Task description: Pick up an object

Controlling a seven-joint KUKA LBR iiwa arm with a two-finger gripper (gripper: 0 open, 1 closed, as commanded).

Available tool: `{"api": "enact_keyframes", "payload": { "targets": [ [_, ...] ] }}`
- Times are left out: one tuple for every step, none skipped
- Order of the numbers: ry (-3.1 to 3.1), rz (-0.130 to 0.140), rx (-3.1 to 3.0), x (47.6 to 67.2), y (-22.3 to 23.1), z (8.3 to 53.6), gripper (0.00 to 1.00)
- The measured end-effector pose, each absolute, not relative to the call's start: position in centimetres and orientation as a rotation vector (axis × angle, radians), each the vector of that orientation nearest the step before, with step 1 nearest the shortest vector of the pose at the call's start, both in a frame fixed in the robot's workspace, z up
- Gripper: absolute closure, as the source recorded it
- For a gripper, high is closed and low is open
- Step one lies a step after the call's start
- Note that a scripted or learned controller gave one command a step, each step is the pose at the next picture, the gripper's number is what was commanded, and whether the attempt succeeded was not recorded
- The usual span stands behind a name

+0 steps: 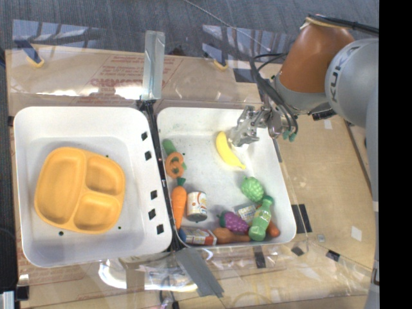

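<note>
Two shallow white bins are seen side by side on the table [322, 192]. The left white bin [26, 172] carries an orange divided plastic plate [78, 189]. The right white bin [199, 118] carries a yellow toy banana [228, 152], an orange toy carrot [179, 203], a small white tin can [196, 206], a green bumpy toy fruit [253, 188], a green plastic bottle [261, 220] and a purple toy grape bunch [235, 222]. The metal two-finger gripper [244, 131] is placed over the right bin's upper right part, just beside the banana's upper end. Nothing is seen between the fingers; whether they are spread or closed cannot be told.
</note>
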State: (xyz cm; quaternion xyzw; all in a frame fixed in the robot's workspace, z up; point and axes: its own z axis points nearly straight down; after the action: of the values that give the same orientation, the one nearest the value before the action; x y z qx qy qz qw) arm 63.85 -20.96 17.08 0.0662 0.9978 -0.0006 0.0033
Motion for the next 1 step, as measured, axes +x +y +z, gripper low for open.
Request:
{"api": "enact_keyframes", "payload": {
  "targets": [
    [3.131, -0.001, 0.208, 63.77, -20.95, 16.91, 0.00]
  ]
}}
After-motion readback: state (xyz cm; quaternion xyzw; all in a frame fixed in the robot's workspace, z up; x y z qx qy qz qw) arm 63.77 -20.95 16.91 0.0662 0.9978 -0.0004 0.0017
